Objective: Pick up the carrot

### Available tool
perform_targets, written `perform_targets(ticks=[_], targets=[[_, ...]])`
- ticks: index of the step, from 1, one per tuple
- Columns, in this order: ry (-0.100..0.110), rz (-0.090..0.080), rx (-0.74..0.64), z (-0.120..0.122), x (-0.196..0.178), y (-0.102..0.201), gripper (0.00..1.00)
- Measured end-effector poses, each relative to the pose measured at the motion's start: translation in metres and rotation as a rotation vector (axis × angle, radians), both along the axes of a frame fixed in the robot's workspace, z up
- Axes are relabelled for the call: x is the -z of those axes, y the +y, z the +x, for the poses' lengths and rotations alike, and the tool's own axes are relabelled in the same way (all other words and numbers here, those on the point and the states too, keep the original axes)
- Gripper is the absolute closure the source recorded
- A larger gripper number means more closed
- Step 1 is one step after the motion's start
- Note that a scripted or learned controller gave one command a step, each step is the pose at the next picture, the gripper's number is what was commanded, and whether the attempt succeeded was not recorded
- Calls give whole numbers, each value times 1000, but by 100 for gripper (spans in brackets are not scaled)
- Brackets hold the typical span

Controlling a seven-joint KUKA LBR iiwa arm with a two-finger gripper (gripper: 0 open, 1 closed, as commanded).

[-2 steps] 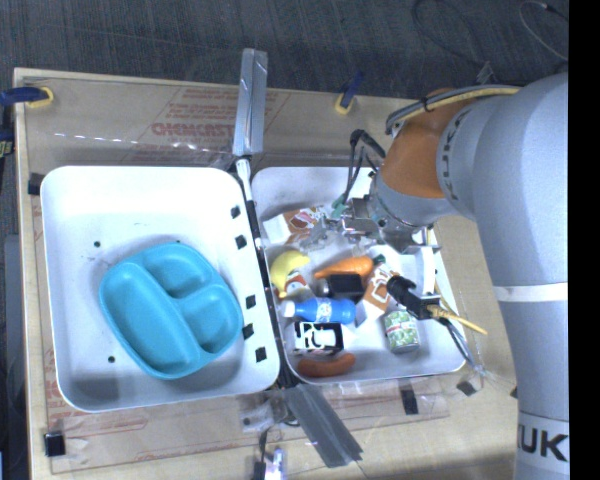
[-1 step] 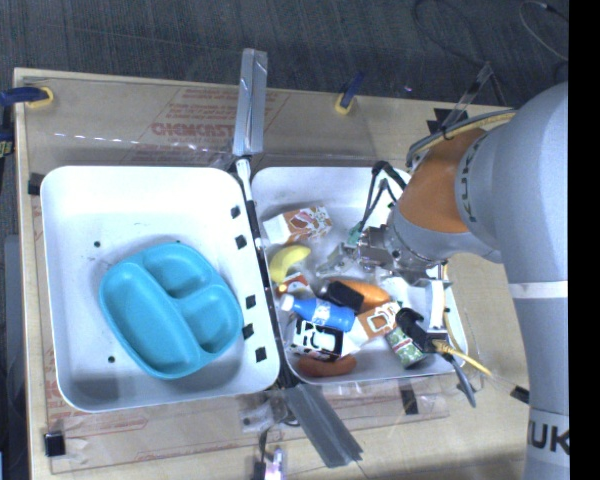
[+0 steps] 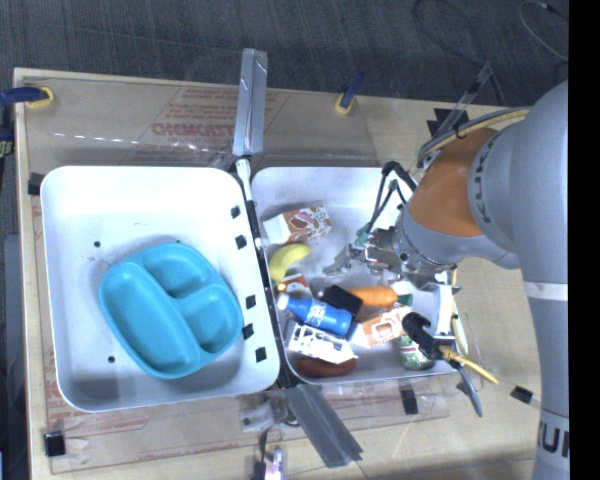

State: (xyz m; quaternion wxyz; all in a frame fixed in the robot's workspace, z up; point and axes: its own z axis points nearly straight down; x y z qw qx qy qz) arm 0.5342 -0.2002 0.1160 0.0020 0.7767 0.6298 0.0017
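Observation:
The carrot [image 3: 378, 296], short and orange, lies in the right bin [image 3: 320, 183] among a pile of things, just right of a black oblong item [image 3: 340, 298]. My gripper [image 3: 368, 252] hangs low over the bin's middle right, directly above and a little behind the carrot. The grey arm with its orange band [image 3: 448, 200] reaches in from the right and hides the bin's right wall. Nothing shows as lifted out of the pile.
Around the carrot lie a banana [image 3: 288, 258], a snack packet [image 3: 306, 223], a blue bottle [image 3: 320, 316], an orange pouch [image 3: 380, 328] and a green bottle [image 3: 415, 354]. In the left bin [image 3: 70, 208] sits a teal divided plate [image 3: 170, 308].

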Motion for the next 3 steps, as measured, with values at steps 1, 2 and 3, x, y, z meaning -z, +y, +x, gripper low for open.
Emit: perform_targets(ticks=[1,2,3], targets=[[8,2,-47,-27,-70,-2,0],[0,-1,28,11,21,39,0],[0,0,25,11,11,40,100]])
